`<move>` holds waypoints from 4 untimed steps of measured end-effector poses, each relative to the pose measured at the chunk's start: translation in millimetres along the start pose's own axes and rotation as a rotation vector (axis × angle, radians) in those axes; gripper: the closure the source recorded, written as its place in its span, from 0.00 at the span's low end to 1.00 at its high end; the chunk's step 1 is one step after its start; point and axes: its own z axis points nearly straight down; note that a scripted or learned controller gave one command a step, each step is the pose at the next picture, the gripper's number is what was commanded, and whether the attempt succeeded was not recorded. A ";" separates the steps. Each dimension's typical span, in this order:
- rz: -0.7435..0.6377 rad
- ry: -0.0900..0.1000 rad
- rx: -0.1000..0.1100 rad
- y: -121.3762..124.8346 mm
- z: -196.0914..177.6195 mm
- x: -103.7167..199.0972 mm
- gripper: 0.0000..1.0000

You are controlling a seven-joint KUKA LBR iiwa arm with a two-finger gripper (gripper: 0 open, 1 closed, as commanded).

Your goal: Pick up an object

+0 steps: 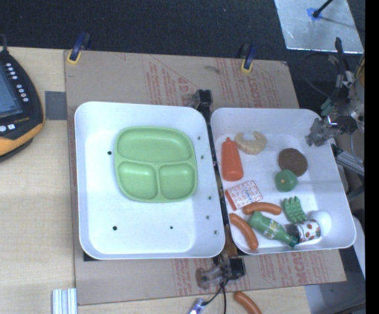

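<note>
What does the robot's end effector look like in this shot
At the right edge of the view, the end effector appears as a small grey metal assembly with dark parts over the right bin's far corner. Thin dark cables run above it. Finer details are too small to tell.

Both white bins [91, 175] looked like smooth plastic with a soft sheen, and the green divided plate [155, 163] had a matt plastic finish. The tabletop [19, 221] was pale wood with a fine grain, covered under the bins by a dull brown cardboard sheet [176, 77] printed in red. The orange bottle [231, 159] and sausages [262, 208] appeared glossy plastic. The brown patty [293, 161] looked matt. The end effector [321, 131] was grey metal.
</note>
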 end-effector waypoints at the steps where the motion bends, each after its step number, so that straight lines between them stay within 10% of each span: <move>1: 0.000 0.000 0.000 43.1 18.2 -0.2 1.00; 3: -0.001 0.001 0.002 57.7 39.7 21.5 1.00; 4: 0.000 0.001 0.002 57.7 39.6 21.4 0.00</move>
